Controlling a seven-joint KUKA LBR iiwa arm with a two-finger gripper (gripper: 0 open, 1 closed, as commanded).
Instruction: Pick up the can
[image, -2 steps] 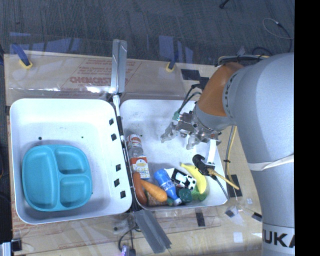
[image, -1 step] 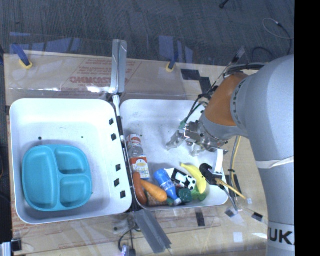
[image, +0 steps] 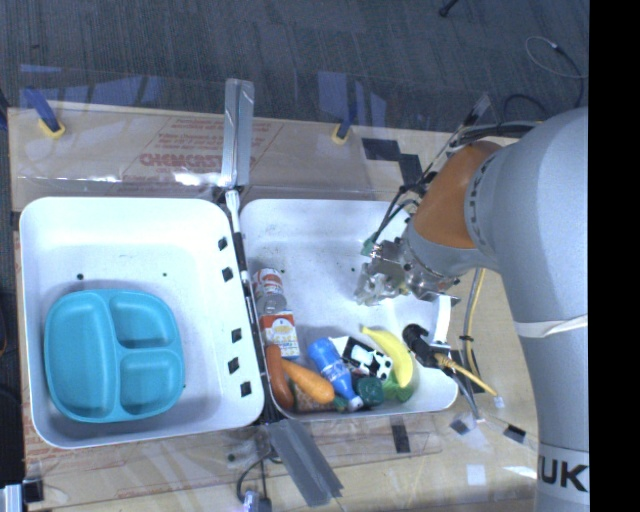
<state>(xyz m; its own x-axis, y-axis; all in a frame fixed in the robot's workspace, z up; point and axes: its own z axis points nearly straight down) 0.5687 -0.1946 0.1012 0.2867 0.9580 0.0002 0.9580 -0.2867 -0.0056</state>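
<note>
- The can (image: 280, 333) lies on its side in the right bin (image: 310, 235), tight against that bin's left wall and a little below the middle of it; its label is red and white with a pale top edge.
- Just above the can along the same wall lies a clear plastic bottle (image: 270, 293), its end touching or nearly touching the can's upper end.
- Below the can, toward the bin's lower left corner, a carrot (image: 305, 381) lies slanted — an orange length with a brownish thing underneath it that is too dark to name.
- Right of the can, a blue bottle (image: 332, 369) lies tilted, its lower end near a green round thing (image: 372, 391) by the bin's lower edge.
- A black-and-white patterned object (image: 364, 355) sits between the blue bottle and a banana (image: 393, 356), which curves along the lower right part of the bin.
- The gripper (image: 378, 284) hangs over the middle-right of the right bin, well apart from the can and above the banana; from this slant whether it is spread or closed cannot be told, and nothing can be seen in its hold.
- The grey arm (image: 530, 230) with its orange band (image: 450, 200) reaches in across the bin's right edge.
- The left bin (image: 120, 220) carries a light blue divided tray (image: 113, 353) in its lower left part.
</note>
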